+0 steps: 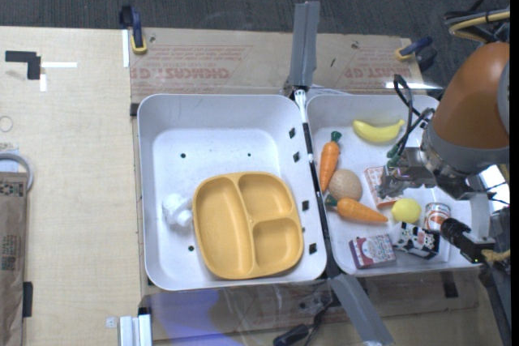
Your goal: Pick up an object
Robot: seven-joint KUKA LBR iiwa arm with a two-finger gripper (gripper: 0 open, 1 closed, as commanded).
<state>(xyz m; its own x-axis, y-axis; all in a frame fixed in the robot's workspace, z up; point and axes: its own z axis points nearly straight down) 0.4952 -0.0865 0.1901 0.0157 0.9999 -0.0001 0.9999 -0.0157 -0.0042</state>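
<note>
**Over the right bin, with plenty to choose from**

From the camera view above the bench, my gripper (397, 178) hangs over the right bin (323, 113), my grey wrist and orange band reaching in from three o'clock. Whether my fingers are apart or together, I cannot tell; the metal there is a dark tangle against the clutter.

The right bin is crowded. A banana (378, 130) lies toward twelve o'clock of the bin. A carrot (328, 160) runs along the wall at nine o'clock, its green top pointing up. Just beside it sits a tan round ball (346, 185), and a second carrot (362, 212) lies under that, pointing toward four o'clock. A small red-and-white packet (375, 181) sits right at my fingertips, and a lemon (407, 211) lies just at five o'clock of them. A red can (437, 216) stands near the three o'clock wall. Toward six o'clock rest a small carton (371, 250) and a black-and-white patterned carton (418, 241).

The left bin (154, 198) holds a yellow divided plate (247, 223) across its centre and lower half, with a small white object (176, 210) touching the plate's nine o'clock edge.
</note>
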